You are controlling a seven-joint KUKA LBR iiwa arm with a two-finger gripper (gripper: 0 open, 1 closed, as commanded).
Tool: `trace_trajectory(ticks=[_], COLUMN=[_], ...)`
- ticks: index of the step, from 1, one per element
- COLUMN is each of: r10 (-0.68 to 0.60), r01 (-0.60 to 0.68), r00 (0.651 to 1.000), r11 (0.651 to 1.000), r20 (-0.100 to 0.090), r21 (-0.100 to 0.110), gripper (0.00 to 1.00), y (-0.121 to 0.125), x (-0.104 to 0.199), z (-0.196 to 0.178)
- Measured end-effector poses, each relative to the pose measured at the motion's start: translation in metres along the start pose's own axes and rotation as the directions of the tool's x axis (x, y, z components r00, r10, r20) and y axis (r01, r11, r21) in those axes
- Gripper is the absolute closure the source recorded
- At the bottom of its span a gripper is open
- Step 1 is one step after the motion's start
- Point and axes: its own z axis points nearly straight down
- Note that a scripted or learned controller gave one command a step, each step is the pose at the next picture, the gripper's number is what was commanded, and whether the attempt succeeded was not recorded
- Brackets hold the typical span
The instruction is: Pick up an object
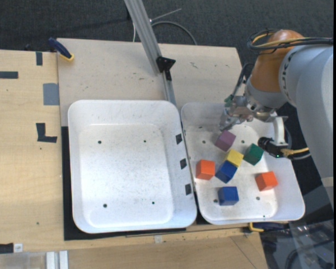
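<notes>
In the right of the frame the gripper point(233, 122) hangs just above the purple cube point(225, 140) in the right bin point(285, 203), seemingly in the approach step; I cannot tell its state, and next comes a straight descent.

You look down from high above the bench point(22, 150), at a slant, and see both white bins point(78, 116) side by side.

The right bin point(280, 209) stands just beside the left bin point(123, 167). In the right bin lie seven blocks point(228, 195), and the gripper point(233, 122) is above its far part.
</notes>
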Motion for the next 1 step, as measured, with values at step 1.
trace_trajectory(ticks=[1], r10=[0.001], r01=[-0.001], r00=[1.0], r11=[1.0], r20=[0.0], r21=[-0.004], gripper=[1.0], y=[0.0017], x=[0.0009], z=[-0.0425])
